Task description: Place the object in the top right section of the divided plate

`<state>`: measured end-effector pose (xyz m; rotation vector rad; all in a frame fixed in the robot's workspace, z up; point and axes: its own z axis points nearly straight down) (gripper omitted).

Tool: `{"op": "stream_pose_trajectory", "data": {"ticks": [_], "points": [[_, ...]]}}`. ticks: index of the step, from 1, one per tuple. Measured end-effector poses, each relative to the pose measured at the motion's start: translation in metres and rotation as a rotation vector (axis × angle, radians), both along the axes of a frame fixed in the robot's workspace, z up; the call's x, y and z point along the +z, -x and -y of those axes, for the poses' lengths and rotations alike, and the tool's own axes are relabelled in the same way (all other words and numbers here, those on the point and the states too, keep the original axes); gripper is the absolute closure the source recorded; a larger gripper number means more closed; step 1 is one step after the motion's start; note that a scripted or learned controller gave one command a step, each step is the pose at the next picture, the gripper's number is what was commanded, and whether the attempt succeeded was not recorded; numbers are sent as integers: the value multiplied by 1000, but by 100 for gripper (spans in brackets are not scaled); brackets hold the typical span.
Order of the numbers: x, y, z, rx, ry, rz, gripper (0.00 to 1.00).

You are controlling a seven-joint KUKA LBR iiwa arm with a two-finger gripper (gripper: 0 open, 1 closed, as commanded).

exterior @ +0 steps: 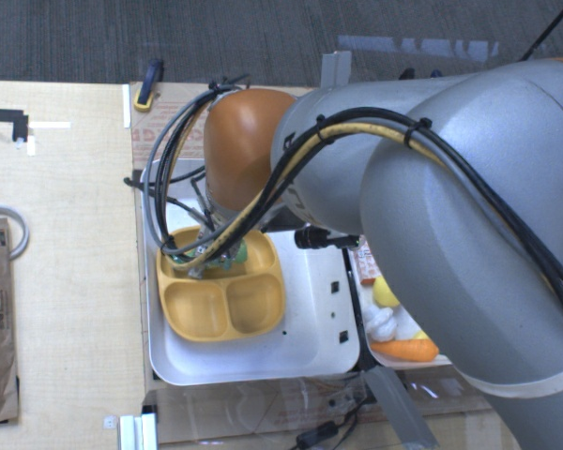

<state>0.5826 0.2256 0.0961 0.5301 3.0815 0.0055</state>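
Resting in a glossy white bin [310, 345], smooth yellow three-section plate [223, 298]; finger state impossible to tell.

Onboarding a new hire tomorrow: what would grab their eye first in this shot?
The huge grey arm sweeping in from the right, its orange band and black cables hanging over the left bin. Under it sits a yellow divided plate with something green in its upper section. Beside the arm, yellow, white and orange items peek from the right bin.
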Motion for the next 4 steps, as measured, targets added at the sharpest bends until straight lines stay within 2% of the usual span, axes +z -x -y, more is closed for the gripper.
{"op": "stream_pose_trajectory", "data": {"ticks": [1, 2, 3, 4], "points": [[11, 40, 43, 114, -8, 36, 100], [39, 40, 45, 143, 2, -13, 100], [13, 78, -2, 224, -4, 32, 100], [8, 8, -10, 519, -5, 3, 100]]}}
